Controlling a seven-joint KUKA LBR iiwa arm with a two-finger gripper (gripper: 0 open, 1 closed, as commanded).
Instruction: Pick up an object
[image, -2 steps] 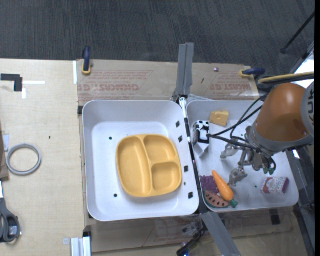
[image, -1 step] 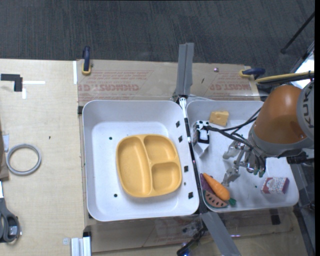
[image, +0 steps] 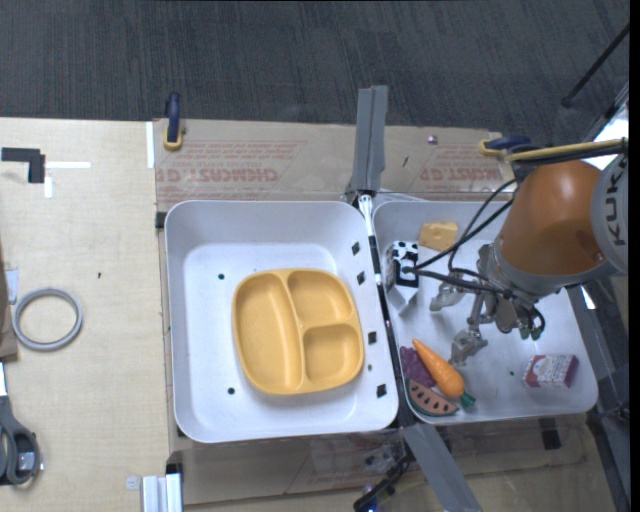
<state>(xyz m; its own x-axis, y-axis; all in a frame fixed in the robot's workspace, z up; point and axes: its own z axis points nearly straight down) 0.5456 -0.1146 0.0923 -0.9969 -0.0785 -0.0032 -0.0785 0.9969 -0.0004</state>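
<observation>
Camera view: jaws (image: 456, 322) mid-bin, unobstructed.

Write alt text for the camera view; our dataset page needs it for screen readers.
The gripper hangs over the right bin, among a toy carrot, watermelon slice and small carton. The left bin holds a yellow divided plate.

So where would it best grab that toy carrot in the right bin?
Probably across the middle of the orange body of the toy carrot, coming straight down from above. It lies flat and slanted, with the watermelon slice crowding its lower side, so the fingers should straddle its narrow width.
</observation>
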